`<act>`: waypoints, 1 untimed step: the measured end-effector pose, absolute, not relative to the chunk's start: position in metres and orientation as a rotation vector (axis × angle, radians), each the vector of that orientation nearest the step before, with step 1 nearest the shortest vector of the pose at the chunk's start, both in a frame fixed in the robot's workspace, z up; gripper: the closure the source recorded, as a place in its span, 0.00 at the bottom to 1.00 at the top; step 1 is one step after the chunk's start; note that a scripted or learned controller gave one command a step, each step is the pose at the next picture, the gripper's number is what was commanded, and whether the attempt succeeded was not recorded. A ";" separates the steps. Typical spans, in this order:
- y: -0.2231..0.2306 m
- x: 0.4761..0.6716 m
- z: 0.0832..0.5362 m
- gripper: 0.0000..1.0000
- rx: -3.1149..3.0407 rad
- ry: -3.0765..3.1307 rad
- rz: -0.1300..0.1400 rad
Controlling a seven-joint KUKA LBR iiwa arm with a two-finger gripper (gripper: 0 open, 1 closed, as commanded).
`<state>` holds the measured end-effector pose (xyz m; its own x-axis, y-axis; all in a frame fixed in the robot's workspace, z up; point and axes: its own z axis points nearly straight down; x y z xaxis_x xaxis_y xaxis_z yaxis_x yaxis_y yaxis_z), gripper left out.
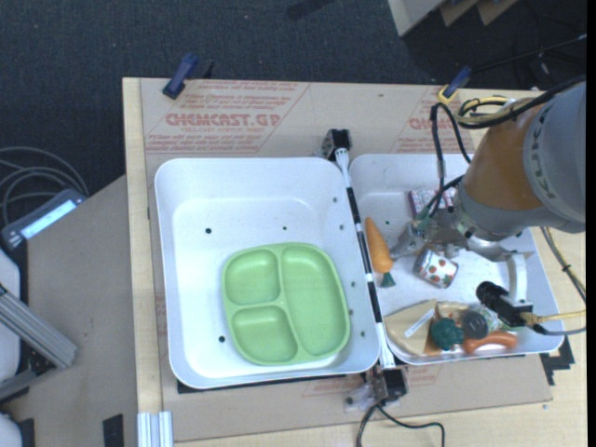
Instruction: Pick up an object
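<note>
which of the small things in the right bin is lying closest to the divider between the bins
The orange carrot. It lies lengthwise right beside the divider, while the spotted white cube and the pile at the bin's near edge sit further right.

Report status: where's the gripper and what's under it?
Gripper low in right bin, fingers hidden by wrist. Spotted cube just below it, not gripped. Carrot alongside the divider; clutter along near wall.
</note>
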<state>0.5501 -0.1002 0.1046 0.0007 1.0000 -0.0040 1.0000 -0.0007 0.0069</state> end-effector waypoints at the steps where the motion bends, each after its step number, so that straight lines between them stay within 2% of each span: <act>1: -0.100 0.551 0.115 1.00 2.215 2.214 0.005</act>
<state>0.5506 -0.1001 0.1145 0.0005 1.0000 -0.0048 1.0000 -0.0005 0.0091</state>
